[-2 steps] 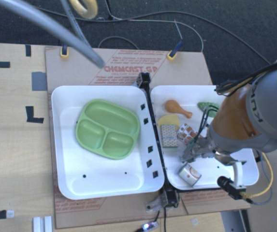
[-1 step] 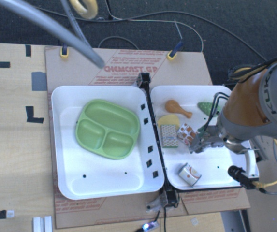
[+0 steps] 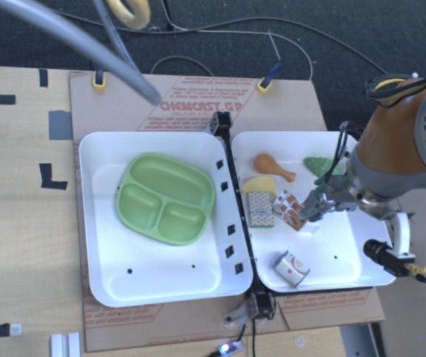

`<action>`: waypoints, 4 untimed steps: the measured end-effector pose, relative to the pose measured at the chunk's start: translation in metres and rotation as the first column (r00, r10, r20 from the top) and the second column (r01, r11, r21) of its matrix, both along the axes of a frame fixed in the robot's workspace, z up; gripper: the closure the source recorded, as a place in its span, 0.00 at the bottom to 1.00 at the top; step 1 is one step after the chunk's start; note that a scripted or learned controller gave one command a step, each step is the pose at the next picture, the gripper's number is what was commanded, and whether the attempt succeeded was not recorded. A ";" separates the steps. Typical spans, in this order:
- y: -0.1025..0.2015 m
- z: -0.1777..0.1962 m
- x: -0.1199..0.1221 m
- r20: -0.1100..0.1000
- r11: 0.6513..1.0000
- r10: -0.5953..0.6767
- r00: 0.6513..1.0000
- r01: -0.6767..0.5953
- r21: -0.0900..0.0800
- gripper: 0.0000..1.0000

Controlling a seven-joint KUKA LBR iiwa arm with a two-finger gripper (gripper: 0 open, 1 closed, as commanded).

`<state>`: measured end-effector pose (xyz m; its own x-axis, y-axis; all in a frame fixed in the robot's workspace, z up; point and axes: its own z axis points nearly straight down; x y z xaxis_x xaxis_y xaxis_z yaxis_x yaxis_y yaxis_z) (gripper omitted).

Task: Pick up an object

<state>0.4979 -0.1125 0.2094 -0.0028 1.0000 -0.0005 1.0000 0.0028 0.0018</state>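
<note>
Where the hand (image 3: 309, 210) touches it, patterned packet (image 3: 288, 209), long axis diagonal.

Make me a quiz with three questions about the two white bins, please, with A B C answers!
1. Where does the green plate lie?
A. in the left bin
B. in the right bin
C. on the cardboard

2. What colour is the toy drumstick?
A. blue
B. orange-brown
C. purple

3. How does the small can lie?
A. upright on the plate
B. stacked on the drumstick
C. tipped on its side near the front of the right bin

Answers:
1 A, the plate fills the middle of the left bin.
2 B, the drumstick is orange-brown against the white floor.
3 C, the can rests on its side, apart from the other things.
</note>
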 end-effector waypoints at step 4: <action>0.134 0.027 0.068 -0.007 1.000 0.004 1.000 -0.004 0.001 1.00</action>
<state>0.5662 0.0216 0.2362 -0.0066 1.0000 0.0003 1.0000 0.0067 -0.0054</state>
